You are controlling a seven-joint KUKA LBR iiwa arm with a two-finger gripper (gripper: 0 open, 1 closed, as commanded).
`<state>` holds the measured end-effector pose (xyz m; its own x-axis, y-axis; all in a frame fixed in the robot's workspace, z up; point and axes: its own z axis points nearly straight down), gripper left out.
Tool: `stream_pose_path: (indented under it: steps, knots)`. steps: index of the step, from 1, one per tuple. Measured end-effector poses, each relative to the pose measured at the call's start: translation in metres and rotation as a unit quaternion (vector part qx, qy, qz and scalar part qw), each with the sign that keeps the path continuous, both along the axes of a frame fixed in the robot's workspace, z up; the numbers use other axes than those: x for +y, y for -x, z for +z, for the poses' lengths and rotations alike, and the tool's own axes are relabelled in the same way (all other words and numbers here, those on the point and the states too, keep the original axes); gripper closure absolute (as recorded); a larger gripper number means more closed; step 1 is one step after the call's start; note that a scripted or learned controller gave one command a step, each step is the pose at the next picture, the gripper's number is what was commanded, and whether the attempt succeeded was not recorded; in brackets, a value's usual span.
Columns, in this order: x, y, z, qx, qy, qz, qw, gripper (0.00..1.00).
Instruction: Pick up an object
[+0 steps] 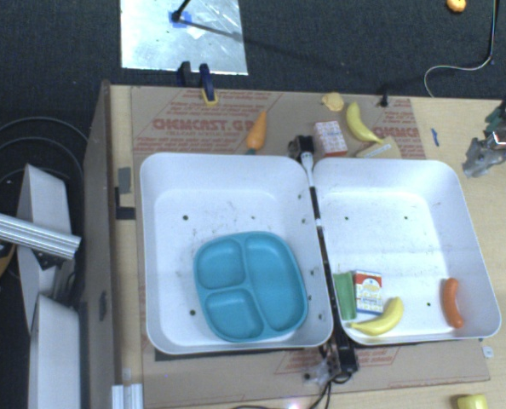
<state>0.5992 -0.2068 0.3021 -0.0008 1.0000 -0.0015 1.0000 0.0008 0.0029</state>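
On the bench, two shallow white bins sit side by side: the left bin (163, 228) holds a blue three-compartment tray (250, 285) lying flat toward its near end, and the right bin (389, 203) holds four small objects along its near edge. A green packet (344, 295) lies against the wall next to the left bin, touching a small carton with a red top (369, 291); a yellow banana (381, 318) lies just below and against the carton; an orange sausage-shaped piece (451, 302) lies apart from these, near the far-right wall. Behind the bins, on the printed board (185, 118), rest an orange carrot (256, 131), a small pink-and-white box (330, 138), a second banana (359, 123) and a pale yellow lump (333, 101). At the right edge, the gripper (489, 147) hangs outside the right bin, beyond its far right corner, well apart from every object; whether its claw is wide or narrow cannot be told here.
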Motion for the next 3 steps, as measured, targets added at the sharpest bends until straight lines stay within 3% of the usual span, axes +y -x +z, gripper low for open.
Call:
stream_pose_path:
  steps: [1, 2, 3]
  knots:
    - [0.012, 0.036, -0.001, 0.001, -0.0009, 0.0, 1.0, 1.0]
    - [0.001, -0.008, 0.034, -0.003, 0.0008, 0.002, 1.0, 1.0]
    - [0.001, 0.019, 0.031, 0.001, -0.0007, 0.0, 1.0, 1.0]
